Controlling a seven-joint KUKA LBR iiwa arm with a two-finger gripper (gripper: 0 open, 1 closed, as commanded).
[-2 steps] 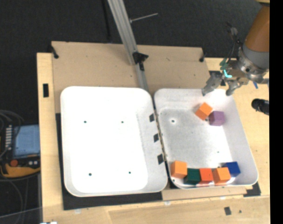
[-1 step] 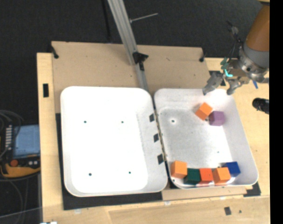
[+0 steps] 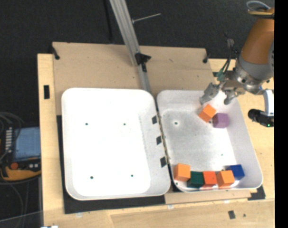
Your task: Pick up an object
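In the right white plastic bin (image 3: 239,141), near its far wall, sits a small orange cube (image 3: 208,112), touching a purple block (image 3: 221,120). Our gripper (image 3: 219,95) hangs just above, fingers spread, holding nothing. We should drop straight down on the orange cube. Open floor lies toward us; the wall sits close behind.

camera view: fixed overhead | slanted down | both bins (image 3: 68,127) framed

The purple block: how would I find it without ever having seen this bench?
Look in the right-hand white bin, near its far end under the grey arm's gripper. The small purple block sits there beside a tilted orange cube. It is the sole purple piece.
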